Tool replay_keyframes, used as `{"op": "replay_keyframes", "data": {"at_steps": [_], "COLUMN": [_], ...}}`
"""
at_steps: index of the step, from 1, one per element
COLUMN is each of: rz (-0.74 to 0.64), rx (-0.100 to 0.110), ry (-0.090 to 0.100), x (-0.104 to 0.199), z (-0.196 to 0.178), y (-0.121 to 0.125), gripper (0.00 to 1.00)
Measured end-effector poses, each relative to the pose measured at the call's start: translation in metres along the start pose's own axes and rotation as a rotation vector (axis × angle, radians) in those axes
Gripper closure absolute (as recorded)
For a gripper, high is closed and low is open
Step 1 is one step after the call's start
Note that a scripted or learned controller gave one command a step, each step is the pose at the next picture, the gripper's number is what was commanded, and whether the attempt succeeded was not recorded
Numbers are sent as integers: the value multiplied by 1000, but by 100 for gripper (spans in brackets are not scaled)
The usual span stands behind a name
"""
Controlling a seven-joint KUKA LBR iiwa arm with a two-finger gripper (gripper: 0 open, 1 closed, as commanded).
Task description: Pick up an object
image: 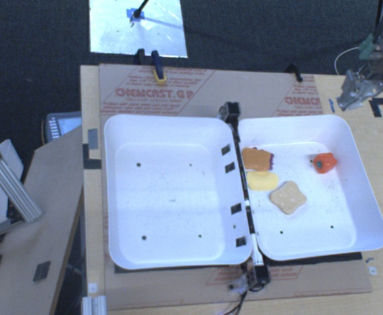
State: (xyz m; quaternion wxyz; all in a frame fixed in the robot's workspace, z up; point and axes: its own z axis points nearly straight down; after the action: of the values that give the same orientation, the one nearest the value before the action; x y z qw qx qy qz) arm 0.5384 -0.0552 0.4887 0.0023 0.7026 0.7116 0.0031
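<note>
A table [90,176] of pale wood carries a brown cardboard sheet [198,90] with red print. Two clamps [153,64], one black and one blue with a yellow tip, grip the sheet at the table's far edge, and another black clip [295,74] sits toward the far right corner. Beyond the far edge a shiny metal plate [138,17] lies on dark carpet [34,44]. Off the left edge stand an aluminium rail [8,179] and a small grey device [59,125].
</note>
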Motion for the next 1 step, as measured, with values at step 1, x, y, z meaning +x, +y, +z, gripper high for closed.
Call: {"op": "replay_keyframes", "data": {"at_steps": [1], "rz": [-1], "rx": [6], "ry": [2], "x": [88], "z": [18], "y": [24], "gripper": [100]}}
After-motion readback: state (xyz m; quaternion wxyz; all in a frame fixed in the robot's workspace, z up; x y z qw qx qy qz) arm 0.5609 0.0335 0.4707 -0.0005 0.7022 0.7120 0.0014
